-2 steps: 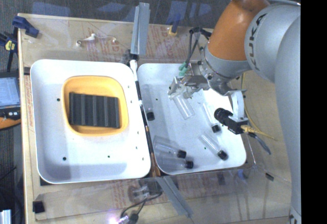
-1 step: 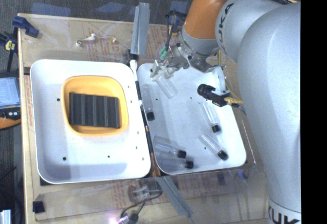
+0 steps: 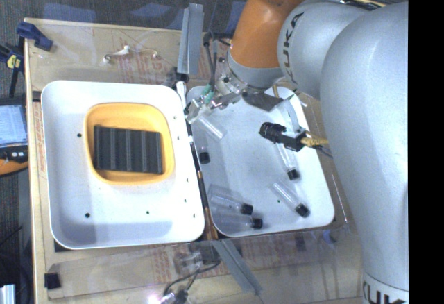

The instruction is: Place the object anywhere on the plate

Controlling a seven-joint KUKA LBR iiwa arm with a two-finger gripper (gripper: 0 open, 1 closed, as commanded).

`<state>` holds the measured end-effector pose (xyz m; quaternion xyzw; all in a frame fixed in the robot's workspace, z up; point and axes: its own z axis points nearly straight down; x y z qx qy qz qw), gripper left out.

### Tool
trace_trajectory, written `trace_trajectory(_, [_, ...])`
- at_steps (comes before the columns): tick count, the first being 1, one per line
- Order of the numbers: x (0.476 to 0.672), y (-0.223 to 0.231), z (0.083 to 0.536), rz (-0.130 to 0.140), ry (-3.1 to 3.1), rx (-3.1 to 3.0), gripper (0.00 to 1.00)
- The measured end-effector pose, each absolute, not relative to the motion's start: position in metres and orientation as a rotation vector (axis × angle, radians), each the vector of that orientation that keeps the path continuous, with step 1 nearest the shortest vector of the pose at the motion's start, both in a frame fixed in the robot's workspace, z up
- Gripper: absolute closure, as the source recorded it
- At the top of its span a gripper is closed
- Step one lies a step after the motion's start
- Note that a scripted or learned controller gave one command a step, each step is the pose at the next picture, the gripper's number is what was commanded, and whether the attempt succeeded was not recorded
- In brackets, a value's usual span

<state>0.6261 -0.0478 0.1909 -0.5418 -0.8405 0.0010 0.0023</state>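
- At the top left corner of the right bin (image 3: 243, 157), as the camera sees it, the gripper (image 3: 207, 103) hangs low under the orange-banded wrist. Whether it is spread or closed cannot be told, and nothing can be made out held in it.
- Clear tubes with black caps lie loose in that same bin, so the task's object is on the wrong side of the divide, and none is on the plate (image 3: 126, 112).
- The nearest tube (image 3: 203, 155) lies just below the gripper in the view, close against the bin's left wall. Its long axis seems to run along that wall, cap toward the near end.
- Further off are a pair of tubes (image 3: 244, 209) by the lower edge and a right-hand tube (image 3: 292, 172).
- The yellow plate sits in the left bin (image 3: 118, 216), to the view's left of the gripper, with a dark ridged insert (image 3: 128, 150) on its middle.
- Judged from this, the move is a short shift to the wall-side tube, then a carry leftward over both bin walls.
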Motion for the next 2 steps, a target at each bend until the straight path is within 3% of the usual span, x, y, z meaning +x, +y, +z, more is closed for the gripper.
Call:
trace_trajectory(1, [0.626, -0.048, 0.191, 0.003, -2.637, -1.7, 0.0])
trace_trajectory(2, [0.59, 0.032, 0.234, 0.003, -2.587, -1.778, 0.0])
